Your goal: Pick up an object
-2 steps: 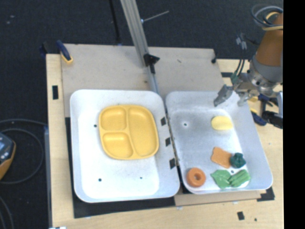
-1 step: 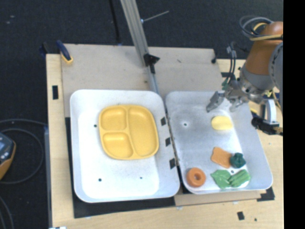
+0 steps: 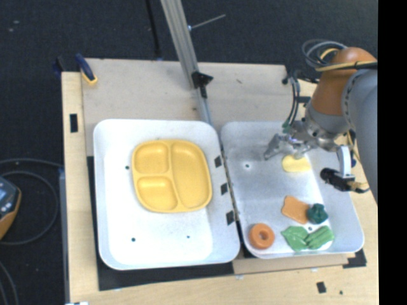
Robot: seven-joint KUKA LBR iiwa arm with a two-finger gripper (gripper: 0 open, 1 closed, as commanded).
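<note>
My gripper [image 3: 287, 150] hangs over the back of the right bin [image 3: 254, 189], its two fingers spread open. A pale yellow rounded object [image 3: 296, 164] lies just below the fingertips, and nothing is held between them. Toward the front of that bin lie an orange wedge [image 3: 294, 208], a dark green broccoli-like piece [image 3: 317, 213], a light green leafy piece [image 3: 308, 237] and an orange ring [image 3: 261, 235].
The left bin [image 3: 114, 234] holds a yellow divided plate [image 3: 172, 175]. A metal pole [image 3: 184, 49] slants up from behind the bins. The grey arm with its orange band [image 3: 334, 91] comes in from the right. Cables lie off the bench at far left.
</note>
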